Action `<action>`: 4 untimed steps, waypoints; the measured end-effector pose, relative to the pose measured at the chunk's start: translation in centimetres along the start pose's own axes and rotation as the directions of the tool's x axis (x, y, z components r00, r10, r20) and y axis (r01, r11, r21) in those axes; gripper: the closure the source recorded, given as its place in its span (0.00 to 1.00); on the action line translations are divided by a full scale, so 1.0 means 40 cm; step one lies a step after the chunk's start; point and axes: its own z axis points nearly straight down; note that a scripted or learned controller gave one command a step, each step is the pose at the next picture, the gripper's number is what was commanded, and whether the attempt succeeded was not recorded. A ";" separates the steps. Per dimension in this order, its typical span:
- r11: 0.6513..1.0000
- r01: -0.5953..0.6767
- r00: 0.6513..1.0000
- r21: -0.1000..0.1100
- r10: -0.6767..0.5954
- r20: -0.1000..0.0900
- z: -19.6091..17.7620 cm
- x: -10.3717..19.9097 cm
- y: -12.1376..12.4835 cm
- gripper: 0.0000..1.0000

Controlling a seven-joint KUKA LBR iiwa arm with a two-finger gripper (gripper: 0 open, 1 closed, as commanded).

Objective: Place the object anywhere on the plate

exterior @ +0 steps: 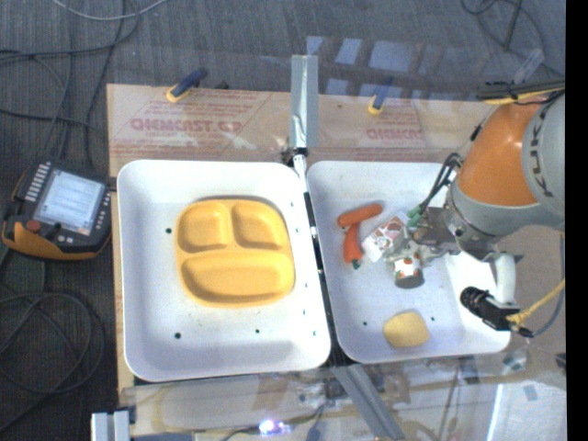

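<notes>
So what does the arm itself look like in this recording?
The arm is bulky and rounded: a grey shell with a broad orange band above the wrist and dark lettering at its edge. Dark cables run down to the gripper, a small dark metal assembly.

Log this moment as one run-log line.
gripper: over right bin, amid small items | yellow plate: left bin, nothing on it | orange pieces: right bin | placement: not done
</notes>
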 end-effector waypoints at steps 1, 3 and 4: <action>0.944 0.330 0.944 0.001 -0.330 0.001 0.010 0.174 0.072 1.00; 0.964 0.266 0.964 0.001 -0.266 0.004 -0.041 0.346 0.126 0.00; 0.922 0.387 0.922 0.003 -0.387 0.002 0.012 0.507 -0.020 0.00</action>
